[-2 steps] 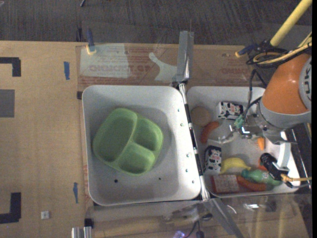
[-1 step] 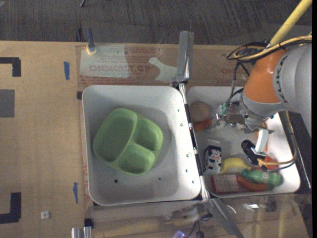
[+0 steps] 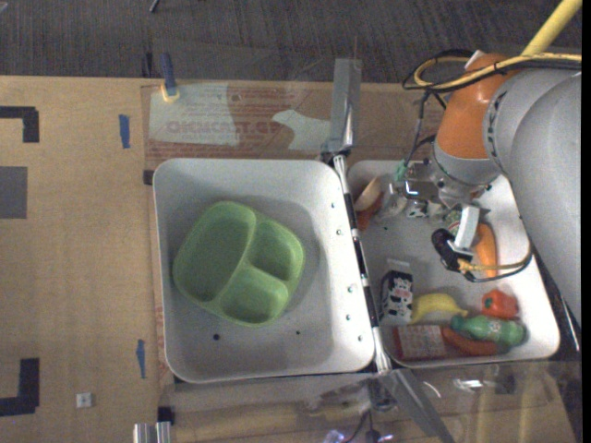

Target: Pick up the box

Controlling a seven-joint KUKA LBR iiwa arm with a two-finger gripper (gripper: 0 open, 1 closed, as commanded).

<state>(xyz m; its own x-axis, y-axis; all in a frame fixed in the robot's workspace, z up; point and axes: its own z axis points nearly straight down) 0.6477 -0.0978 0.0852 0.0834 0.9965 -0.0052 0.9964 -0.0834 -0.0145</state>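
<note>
A small black-and-white cow-print box [image 3: 398,295] stands near the left wall of the right bin [image 3: 545,340]. A flat reddish box [image 3: 420,341] lies close in front of it, at the bin's front edge. My gripper [image 3: 417,199] hangs low over the back of the right bin, below the orange wrist band, well behind both boxes and apart from them. The arm's bulk hides much of the gripper.
Beside the boxes lie a yellow banana [image 3: 436,305], a green bottle [image 3: 494,330], a red-orange toy [image 3: 500,302] and an orange item [image 3: 486,247]. A tan piece [image 3: 369,192] rests at the back left corner. The left bin [image 3: 175,183] holds a green divided plate [image 3: 242,261].
</note>
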